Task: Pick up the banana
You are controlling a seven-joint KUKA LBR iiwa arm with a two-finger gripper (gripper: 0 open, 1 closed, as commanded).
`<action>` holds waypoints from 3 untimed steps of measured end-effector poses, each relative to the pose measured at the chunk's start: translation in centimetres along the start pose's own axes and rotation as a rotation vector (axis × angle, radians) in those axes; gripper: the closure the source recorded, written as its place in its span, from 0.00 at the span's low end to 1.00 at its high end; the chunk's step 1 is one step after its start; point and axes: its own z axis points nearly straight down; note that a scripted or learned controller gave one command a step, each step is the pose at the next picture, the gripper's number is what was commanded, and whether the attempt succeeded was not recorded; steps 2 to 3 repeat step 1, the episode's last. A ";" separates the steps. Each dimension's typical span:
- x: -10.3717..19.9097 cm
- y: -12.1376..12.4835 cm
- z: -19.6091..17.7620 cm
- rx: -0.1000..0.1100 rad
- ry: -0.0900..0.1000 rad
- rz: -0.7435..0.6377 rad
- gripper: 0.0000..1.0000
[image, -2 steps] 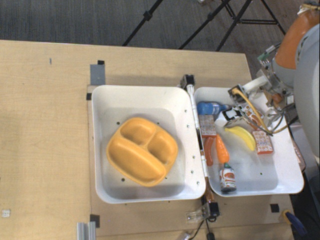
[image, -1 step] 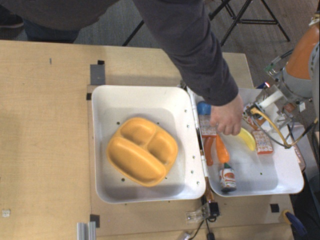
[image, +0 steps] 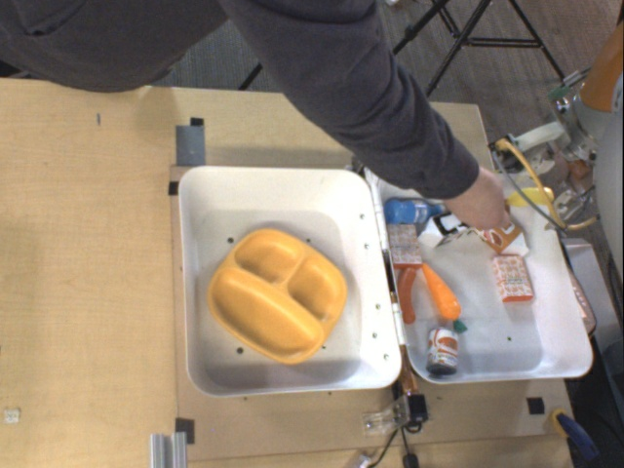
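A grey-sleeved human hand [image: 485,203] reaches into the right white bin [image: 561,359], among an orange carrot [image: 442,295], a red-and-white carton [image: 513,280] and a small bottle [image: 444,349]. The yellow banana [image: 535,198] seems to lie at that bin's far right corner, just beside the hand. The grey robot arm [image: 597,115] sits at the surface's right edge; I cannot tell how its jaws stand. A yellow divided plate [image: 278,292] fills the left white bin [image: 200,261].
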 end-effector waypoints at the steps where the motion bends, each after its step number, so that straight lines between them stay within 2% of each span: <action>1: -10.2 -2.8 5.4 0.003 -0.001 0.036 0.00; 3: -10.2 -2.8 5.4 0.003 -0.001 0.036 0.00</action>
